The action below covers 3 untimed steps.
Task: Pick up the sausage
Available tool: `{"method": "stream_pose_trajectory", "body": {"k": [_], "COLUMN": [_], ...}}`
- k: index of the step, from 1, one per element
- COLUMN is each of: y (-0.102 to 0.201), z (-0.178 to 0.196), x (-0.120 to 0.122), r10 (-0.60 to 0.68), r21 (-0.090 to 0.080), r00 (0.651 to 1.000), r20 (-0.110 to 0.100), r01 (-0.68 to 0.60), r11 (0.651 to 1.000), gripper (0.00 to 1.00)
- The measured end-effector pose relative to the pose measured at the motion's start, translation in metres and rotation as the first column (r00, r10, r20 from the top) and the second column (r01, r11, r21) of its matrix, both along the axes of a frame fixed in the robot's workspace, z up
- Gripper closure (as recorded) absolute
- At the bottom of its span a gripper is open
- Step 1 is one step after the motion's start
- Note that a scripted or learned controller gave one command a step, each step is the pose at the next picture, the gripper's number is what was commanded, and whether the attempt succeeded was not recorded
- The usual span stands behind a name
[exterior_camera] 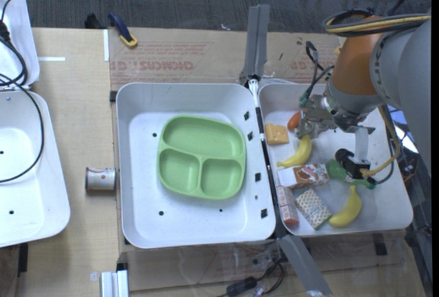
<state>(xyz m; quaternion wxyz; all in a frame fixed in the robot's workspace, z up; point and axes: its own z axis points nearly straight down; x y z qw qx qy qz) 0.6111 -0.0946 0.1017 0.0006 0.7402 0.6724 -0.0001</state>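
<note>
The sausage [289,210], a short reddish-brown piece, lies along the left wall of the right bin [388,219], near its front corner. My gripper [310,125] hangs over the back of that bin, well behind the sausage. It is just above the top end of a yellow banana [298,153] and next to a small orange-red item [294,121]. The wrist and cables hide the gripper's tips.
The right bin also holds a cheese wedge [276,134], a red-and-white carton [306,175], a patterned packet [313,208], a second banana [348,209] and a green item [339,169]. A green divided plate [202,156] lies in the left bin [137,213]. A small can [101,179] rests on the bench.
</note>
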Motion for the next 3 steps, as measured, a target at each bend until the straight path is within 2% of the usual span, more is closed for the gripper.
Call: {"method": "stream_pose_trajectory", "body": {"k": [1, 2, 3], "y": [-0.065, -0.007, -0.009], "z": [-0.011, -0.010, -0.011], "x": [0.045, 0.047, 0.045], "r10": [0.033, -0.041, -0.041], "r21": [0.000, 0.001, 0.000], "r00": [0.999, 0.999, 0.999], "r20": [-0.009, -0.006, -0.011], "r01": [-0.033, 0.041, 0.041], "r11": [0.999, 0.999, 0.999], "gripper": [1.00, 1.00, 0.00]}}
